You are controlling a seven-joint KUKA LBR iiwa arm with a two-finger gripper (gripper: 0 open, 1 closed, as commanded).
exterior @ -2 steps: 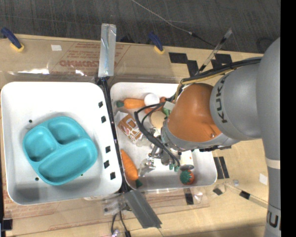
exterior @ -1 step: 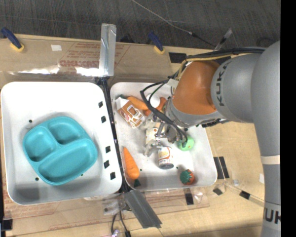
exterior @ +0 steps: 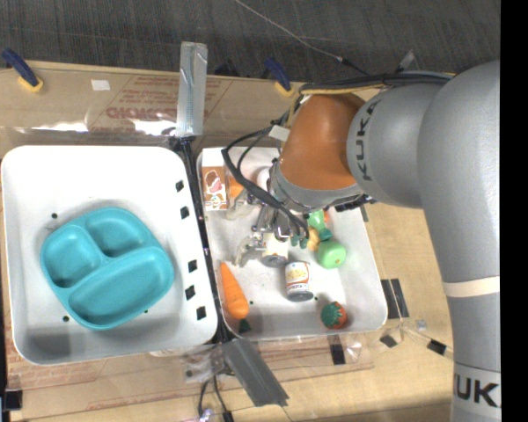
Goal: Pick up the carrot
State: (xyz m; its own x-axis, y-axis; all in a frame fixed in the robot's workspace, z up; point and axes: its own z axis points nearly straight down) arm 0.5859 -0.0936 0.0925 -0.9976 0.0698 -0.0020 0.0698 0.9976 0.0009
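Arm: smooth grey metal arm (exterior: 440,165), glossy orange band.
Claw: metal claw (exterior: 266,236), grip state unclear.
Carrot: tapered orange plastic carrot (exterior: 234,294), right white bin (exterior: 370,280).
Tabletop: brown cardboard-covered tabletop (exterior: 114,104).

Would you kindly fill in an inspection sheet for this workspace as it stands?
Surface: two white bins side by side, left bin, right bin, on a cardboard-covered bench.
Job's things: carrot lying at the right bin's left wall, nothing touching it.
Clutter: teal divided plate in the left bin; small can, green toy, strawberry-like toy, small carton in the right bin.
Grippers: gripper low over the right bin, apart from the carrot.
Cables: black cables looped beside the wrist.
Surroundings: dark floor.
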